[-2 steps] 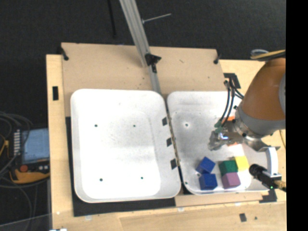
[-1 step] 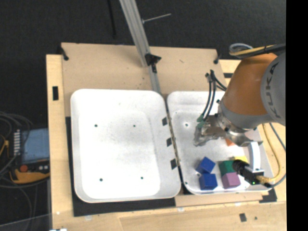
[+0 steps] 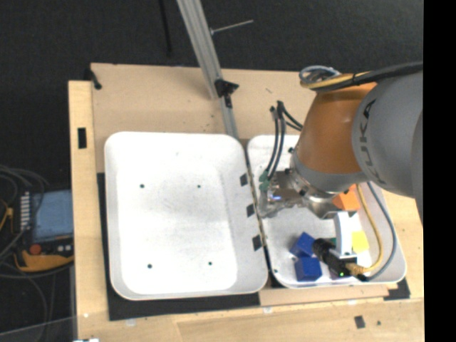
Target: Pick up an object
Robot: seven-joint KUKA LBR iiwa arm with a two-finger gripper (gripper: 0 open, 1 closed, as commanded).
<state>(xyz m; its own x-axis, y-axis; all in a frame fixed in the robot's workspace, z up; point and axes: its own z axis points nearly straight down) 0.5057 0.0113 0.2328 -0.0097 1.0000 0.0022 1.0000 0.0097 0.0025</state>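
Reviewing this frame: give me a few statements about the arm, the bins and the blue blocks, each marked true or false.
1. The arm hangs over the right bin. True.
2. Both blue blocks lie in the left bin. False: the rear blue block and the front blue block lie in the right bin, near its front edge.
3. The two blue blocks lie close together. True.
4. The gripper is at the left bin's outer left wall. False: it is just inside the right bin, on the side next to the left bin.
5. The arm enters from the view's left. False: it enters from the right.
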